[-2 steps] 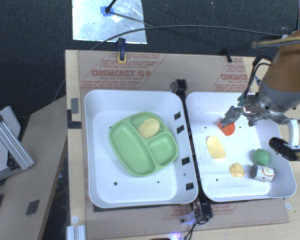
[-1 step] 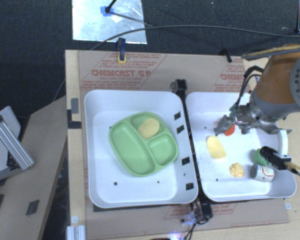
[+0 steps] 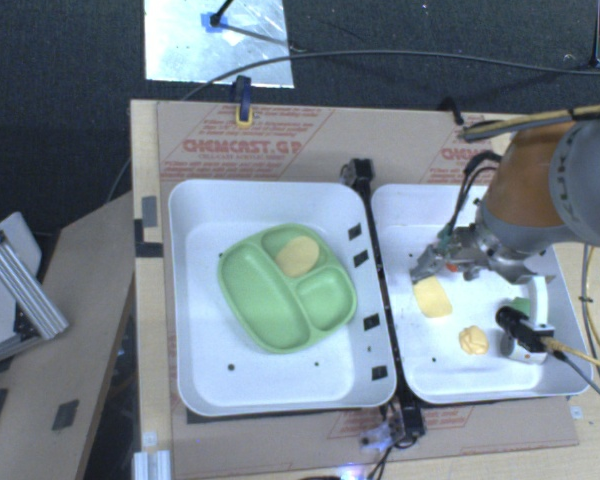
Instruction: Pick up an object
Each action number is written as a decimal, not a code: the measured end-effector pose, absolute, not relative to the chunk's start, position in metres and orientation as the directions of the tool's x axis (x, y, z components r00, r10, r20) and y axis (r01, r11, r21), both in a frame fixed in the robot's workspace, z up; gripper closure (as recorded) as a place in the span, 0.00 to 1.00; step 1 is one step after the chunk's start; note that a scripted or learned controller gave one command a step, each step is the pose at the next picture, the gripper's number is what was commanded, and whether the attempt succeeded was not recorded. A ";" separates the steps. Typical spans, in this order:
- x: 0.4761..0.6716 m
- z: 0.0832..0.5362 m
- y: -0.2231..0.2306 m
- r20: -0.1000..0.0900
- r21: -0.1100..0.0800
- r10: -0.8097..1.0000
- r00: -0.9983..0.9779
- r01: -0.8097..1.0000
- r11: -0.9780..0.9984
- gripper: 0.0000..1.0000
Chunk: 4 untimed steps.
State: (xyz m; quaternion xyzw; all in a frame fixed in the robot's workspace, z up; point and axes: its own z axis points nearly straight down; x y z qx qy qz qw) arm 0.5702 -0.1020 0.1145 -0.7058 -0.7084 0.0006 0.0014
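In the right bin (image 3: 410,218), a pale yellow block (image 3: 432,297) lies near the left wall. A small, lumpy yellow piece (image 3: 472,340) sits to its lower right. My gripper (image 3: 433,260) hangs just above the block's upper edge, close to it, and I see nothing held in it. The arm reaches in from the right over the bin's far half. In the left bin (image 3: 210,368), a green divided plate (image 3: 270,313) holds a round pale yellow item (image 3: 298,256) in its upper compartment.
A black hinge strip (image 3: 372,268) runs between the two bins. The bins rest on a cardboard sheet (image 3: 240,148) with a yellow clamp (image 3: 243,103) at its far edge. A metal frame (image 3: 20,278) stands at the left.
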 end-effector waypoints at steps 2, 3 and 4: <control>0.573 0.186 -0.114 -0.002 0.007 1.000 0.001 1.000 -0.001 1.00; 0.568 0.248 -0.115 -0.002 0.008 1.000 -0.004 1.000 0.004 1.00; 0.570 0.302 -0.115 -0.002 0.008 1.000 -0.005 1.000 0.005 1.00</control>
